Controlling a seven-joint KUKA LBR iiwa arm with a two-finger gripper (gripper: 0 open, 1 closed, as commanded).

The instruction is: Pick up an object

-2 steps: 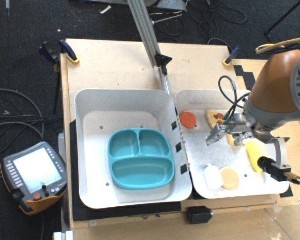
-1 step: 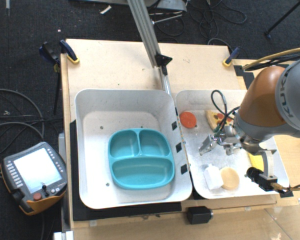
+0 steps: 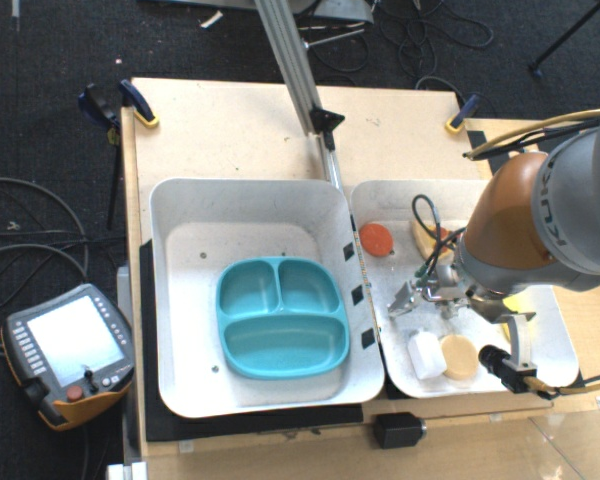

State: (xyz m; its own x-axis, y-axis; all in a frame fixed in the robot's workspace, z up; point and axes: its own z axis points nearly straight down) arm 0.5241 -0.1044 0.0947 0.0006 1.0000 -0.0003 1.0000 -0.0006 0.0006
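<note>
Robotics lab: clamped plywood bench (image 3: 230, 128), teach pendant (image 3: 68, 353), loose floor cables (image 3: 40, 248), dark carpet.

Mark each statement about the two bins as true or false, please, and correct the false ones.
1. The teal tray lies in the left bin. True.
2. The tray has three compartments. True.
3. The orange ball lies in the left bin. False: it lies in the right bin.
4. The arm is over the left bin. False: it is over the right bin.
5. A white block lies beside a tan disc. True.
</note>
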